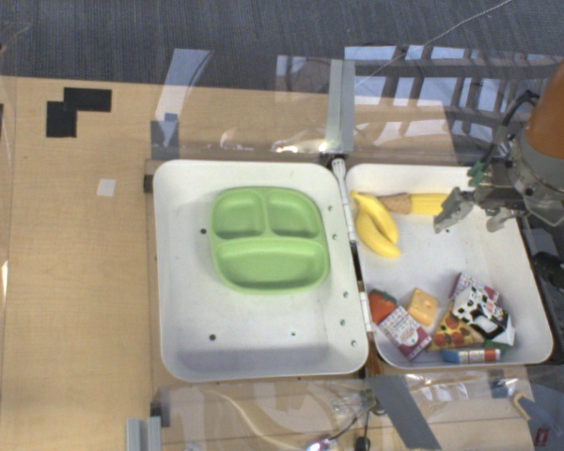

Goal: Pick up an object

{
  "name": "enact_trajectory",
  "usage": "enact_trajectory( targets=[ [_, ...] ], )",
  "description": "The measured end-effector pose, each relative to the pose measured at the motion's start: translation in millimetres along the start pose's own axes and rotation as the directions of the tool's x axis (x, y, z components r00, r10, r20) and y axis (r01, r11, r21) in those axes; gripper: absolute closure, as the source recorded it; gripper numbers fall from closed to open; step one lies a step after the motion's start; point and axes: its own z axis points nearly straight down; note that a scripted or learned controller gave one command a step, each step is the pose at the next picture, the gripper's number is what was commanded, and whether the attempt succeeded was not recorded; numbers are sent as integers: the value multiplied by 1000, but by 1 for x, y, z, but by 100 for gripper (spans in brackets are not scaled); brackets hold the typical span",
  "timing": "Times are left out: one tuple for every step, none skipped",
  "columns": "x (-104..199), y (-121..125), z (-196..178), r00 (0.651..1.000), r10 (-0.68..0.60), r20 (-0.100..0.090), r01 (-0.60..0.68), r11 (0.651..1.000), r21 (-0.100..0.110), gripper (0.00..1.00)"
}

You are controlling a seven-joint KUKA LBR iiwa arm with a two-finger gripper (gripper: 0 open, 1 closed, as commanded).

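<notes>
My gripper (472,216) hovers over the upper right part of the right bin (508,261). It is open, and nothing sits between its fingers. Just left of it lies a yellow banana (376,224), and behind that a yellow and brown stick-shaped item (414,203). At the bin's front lie a red strawberry (383,303), an orange cracker (421,305), a small printed box (404,332), a black-and-white patterned carton (477,313) and a marker (470,353).
The left bin (183,318) holds a green divided plate (268,238) in its middle. A metal divider (350,242) runs between the two bins. The arm's orange band (556,125) stands at the right edge, over the bin's far right corner.
</notes>
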Motion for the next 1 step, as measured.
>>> enact_trajectory(
  targets=[
    [-28, 125, 118, 994, -112, 0, 112, 994, 1, 0]
  ],
)
